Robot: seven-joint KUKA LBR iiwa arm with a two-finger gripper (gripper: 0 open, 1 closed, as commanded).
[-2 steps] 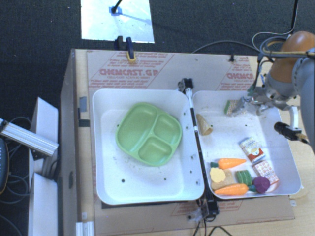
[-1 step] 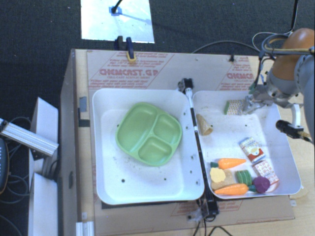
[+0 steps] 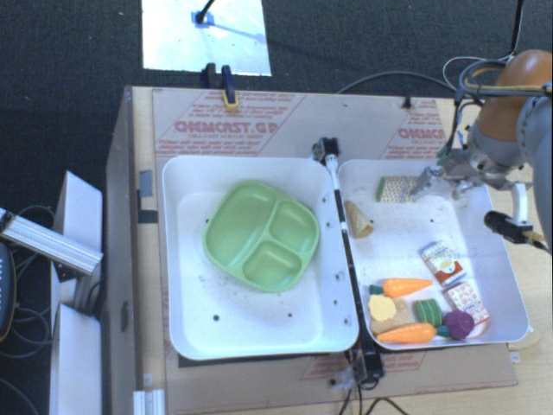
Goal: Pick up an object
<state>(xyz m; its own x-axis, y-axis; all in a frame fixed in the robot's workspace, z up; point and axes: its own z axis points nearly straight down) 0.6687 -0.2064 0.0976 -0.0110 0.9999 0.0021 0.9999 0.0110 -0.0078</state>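
My gripper [image 3: 441, 185] hangs over the far side of the right bin [image 3: 510, 271], open, with nothing between its fingers. A speckled green packet [image 3: 395, 188] lies just to its left. A tan wedge [image 3: 359, 220] rests near the divider. Closer to the front lie a red-and-white carton [image 3: 441, 262], a second carton [image 3: 467, 300], two carrots [image 3: 406, 287] [image 3: 406, 334], a yellow piece [image 3: 381, 308], a green piece [image 3: 427, 309] and a purple piece [image 3: 459, 324].
The left bin [image 3: 186, 258] holds a green divided plate [image 3: 262, 235]. The arm, with its orange band [image 3: 523, 72], comes in from the upper right, with cables trailing near it. A clamp [image 3: 328, 151] sits on the divider's far end.
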